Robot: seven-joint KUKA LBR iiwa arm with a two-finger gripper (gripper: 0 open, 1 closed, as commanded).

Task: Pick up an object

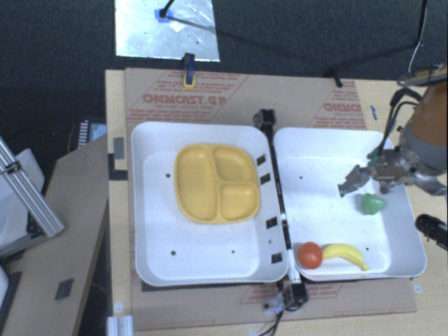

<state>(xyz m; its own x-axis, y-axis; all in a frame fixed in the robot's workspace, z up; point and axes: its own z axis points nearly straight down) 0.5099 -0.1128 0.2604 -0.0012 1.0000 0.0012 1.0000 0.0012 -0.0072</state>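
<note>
Hovering over the right bin (pixel 399 254), the gripper (pixel 358 180) hangs above bare white floor, up and to the left of a small green object (pixel 372 204) that lies near the bin's right wall. I can make out one dark finger jutting left, but from this angle I cannot tell whether the claw is apart or together. Nothing sits between its tips that I can see.

Taking that right bin as the landmark, three things lie in it. The green object is on the right side, about halfway down and just below the wrist. A tomato (pixel 310 255) rests at the lower left corner, and a banana (pixel 346 255) lies just right of the tomato, along the front wall, the two close or touching. All three rest on the bin floor.

Left of the right bin, the other bin (pixel 150 208) holds a yellow divided plate (pixel 215 183).

So the pick looks not yet done to me: nothing is lifted. What remains is the whole of it, I judge: settle over one piece, most likely the green one since it is nearest, come down, close, and raise it.
</note>
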